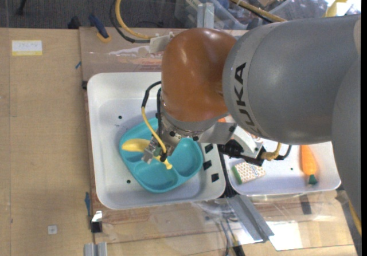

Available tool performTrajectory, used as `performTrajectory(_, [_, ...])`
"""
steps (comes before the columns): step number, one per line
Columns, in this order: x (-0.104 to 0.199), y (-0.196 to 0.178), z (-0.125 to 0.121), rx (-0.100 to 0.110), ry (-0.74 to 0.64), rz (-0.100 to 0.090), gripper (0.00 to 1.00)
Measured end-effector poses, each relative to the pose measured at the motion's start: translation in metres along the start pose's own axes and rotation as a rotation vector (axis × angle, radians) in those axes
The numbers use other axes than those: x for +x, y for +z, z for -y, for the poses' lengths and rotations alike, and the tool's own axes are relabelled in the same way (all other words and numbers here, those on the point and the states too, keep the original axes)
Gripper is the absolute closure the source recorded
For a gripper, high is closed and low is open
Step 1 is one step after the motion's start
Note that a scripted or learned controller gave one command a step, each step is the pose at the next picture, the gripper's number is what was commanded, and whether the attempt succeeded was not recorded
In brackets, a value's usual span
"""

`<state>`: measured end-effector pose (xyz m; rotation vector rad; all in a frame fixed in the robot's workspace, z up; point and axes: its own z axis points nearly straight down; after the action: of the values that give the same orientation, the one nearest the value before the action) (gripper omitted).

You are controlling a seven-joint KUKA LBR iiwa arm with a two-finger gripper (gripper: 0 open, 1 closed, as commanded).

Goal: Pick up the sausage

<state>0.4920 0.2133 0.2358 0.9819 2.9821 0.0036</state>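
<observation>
Arm: my arm (287, 77) reaches in from the right, and its orange band and grey body hang over the inner half of the left bin (106, 192) and part of the right bin (287, 183).
Gripper: the gripper (153, 152) is low over the blue plate (172, 177) in the left bin, close beside a yellow piece (135, 146) lying on the plate's left compartment.
Gripper state: I cannot tell whether it is wide, narrow or holding anything; the wrist and a yellow cable (150, 129) blur that spot.
Sausage: I cannot place it. My guess is that it lies under the arm's bulk or the wrist, perhaps on the plate.
Other things: a carrot (308, 162) lies at the right bin's far side, and a patterned packet (248, 172) is near its left wall.
Risk, wrong item: the gripper is nearest the yellow piece, so closing here may take that instead of the sausage.
Risk, plate: the plate is light and shallow. A descent onto its rim or divider could tip it, slide it, or lift it along.
Risk, slip: I judge a sausage to be round and smooth, so an off-centre pinch could squirt it out sideways.
Risk, view: with this much hidden I could not confirm a grasp, so I would want the arm raised before calling it a success.
</observation>
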Motion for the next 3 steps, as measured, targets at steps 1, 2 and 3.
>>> performTrajectory(1, [-0.098, 0.021, 0.104, 0.002, -0.193, -0.001, 1.0])
performTrajectory(2, [-0.033, 0.097, 0.066, 0.0, -0.613, -0.001, 1.0])
performTrajectory(3, [-0.012, 0.001, 0.036, -0.002, -0.79, 0.002, 1.0])
